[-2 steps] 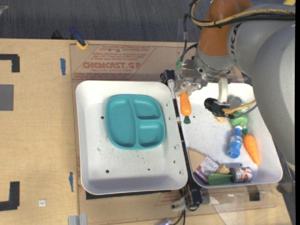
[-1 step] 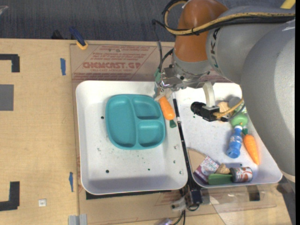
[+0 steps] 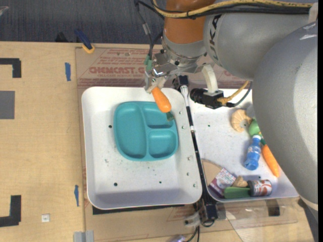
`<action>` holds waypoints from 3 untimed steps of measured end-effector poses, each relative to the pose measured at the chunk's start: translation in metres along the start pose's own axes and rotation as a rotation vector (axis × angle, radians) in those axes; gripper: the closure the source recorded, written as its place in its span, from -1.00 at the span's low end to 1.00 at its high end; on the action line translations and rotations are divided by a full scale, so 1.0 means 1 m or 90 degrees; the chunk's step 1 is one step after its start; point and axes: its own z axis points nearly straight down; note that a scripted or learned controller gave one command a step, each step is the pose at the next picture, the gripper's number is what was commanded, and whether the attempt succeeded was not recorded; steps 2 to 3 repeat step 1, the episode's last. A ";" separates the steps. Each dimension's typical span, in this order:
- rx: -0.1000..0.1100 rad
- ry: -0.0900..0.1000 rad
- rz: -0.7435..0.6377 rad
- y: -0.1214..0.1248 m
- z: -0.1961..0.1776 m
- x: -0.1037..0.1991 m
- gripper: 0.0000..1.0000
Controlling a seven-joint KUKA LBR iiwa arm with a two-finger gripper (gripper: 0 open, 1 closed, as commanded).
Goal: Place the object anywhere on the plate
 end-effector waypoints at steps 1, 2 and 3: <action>0.003 -0.001 0.001 -0.001 0.002 -0.001 -1.00; 0.003 -0.001 0.001 -0.001 0.002 -0.001 -1.00; 0.003 -0.001 0.001 -0.001 0.002 -0.001 -1.00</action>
